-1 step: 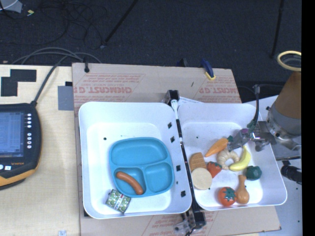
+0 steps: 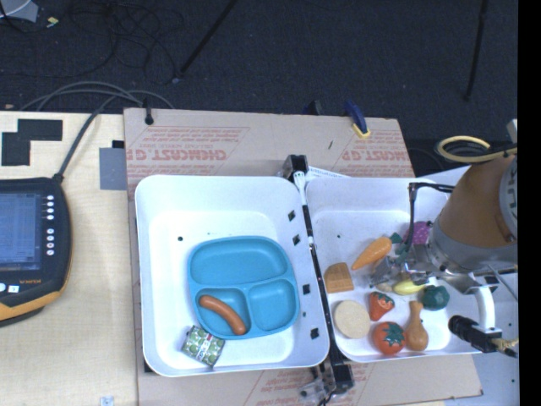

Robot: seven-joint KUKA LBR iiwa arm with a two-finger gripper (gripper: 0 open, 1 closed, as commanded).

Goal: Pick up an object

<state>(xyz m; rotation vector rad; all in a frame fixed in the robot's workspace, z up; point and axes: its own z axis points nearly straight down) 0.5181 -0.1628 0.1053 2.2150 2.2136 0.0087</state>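
Note:
The right bin (image 2: 355, 205) holds several toy foods: an orange carrot (image 2: 372, 252), a tan bread cube (image 2: 339, 277), a round pale cracker (image 2: 352, 318), a strawberry (image 2: 381, 304), a tomato (image 2: 389, 337), a drumstick (image 2: 416, 326), a yellow banana-like piece (image 2: 409, 287), a dark green piece (image 2: 435, 296) and a purple piece (image 2: 420, 231). My gripper (image 2: 394, 271) is low inside this bin, just right of the carrot and above the strawberry, close to the yellow piece. The arm's wrist covers what lies behind it.
The left bin (image 2: 169, 210) carries a blue divided plate (image 2: 241, 265) with a sausage (image 2: 222, 313) in its lower-left compartment, and a green patterned packet (image 2: 203, 345) beside it. A black divider runs between the bins. A tablet pendant (image 2: 25, 244) lies far left.

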